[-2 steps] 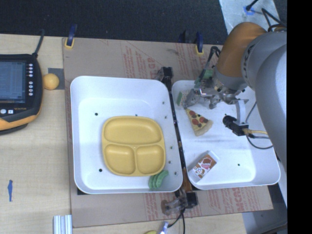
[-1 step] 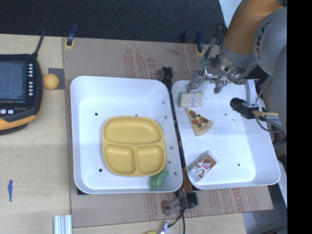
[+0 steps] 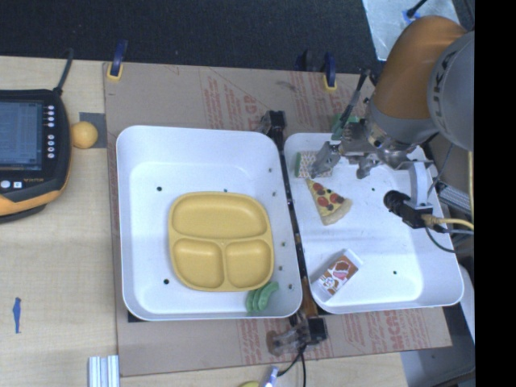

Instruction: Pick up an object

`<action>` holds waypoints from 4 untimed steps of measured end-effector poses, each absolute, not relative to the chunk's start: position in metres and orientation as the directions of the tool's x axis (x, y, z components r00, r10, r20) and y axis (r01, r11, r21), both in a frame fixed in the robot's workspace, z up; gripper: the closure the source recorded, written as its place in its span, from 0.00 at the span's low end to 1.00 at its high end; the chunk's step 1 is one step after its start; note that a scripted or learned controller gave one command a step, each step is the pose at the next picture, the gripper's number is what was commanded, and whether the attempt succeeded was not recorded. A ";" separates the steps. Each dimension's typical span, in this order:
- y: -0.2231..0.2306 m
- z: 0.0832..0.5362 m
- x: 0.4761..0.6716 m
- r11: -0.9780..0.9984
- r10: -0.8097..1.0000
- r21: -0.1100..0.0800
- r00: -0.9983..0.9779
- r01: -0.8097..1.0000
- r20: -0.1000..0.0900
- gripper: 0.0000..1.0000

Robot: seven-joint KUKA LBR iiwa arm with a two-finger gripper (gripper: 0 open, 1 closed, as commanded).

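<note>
Robot arm in grey with an orange band reaches from the right over the right-hand shallow white bin point(image 3: 439, 293), its two-finger tool point(image 3: 329, 158) low at the bin's far-left corner, beside a small pale speckled square point(image 3: 304, 164) lying against the wall. Whether the tool is spread or closed cannot be told from this angle, and nothing is seen between its tips. Just nearer the camera lies a toy pizza slice with red toppings point(image 3: 328, 201); a small red-and-white printed packet point(image 3: 338, 274) sits well apart toward the near edge. The left-hand white bin point(image 3: 137, 147) holds a yellow three-compartment plastic tray point(image 3: 219, 240) and a small green item point(image 3: 261, 298) at its near-right corner. A grab here would likely go best with the tool centred squarely over one object, clear of the bin wall, before closing. Print on the packet is too small to read, as is the faint red lettering on the brown cardboard sheet point(image 3: 201, 91) covering the counter.
</note>
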State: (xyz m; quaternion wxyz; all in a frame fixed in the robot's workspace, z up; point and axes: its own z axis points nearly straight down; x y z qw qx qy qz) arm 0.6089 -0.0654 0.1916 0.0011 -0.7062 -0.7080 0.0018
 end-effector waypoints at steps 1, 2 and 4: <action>-0.110 0.091 0.588 0.003 1.000 -0.006 -0.003 1.000 -0.001 0.00; -0.092 0.092 0.625 0.004 1.000 -0.002 -0.004 1.000 0.000 0.00; -0.100 0.091 0.626 0.005 1.000 -0.004 -0.005 1.000 0.000 0.00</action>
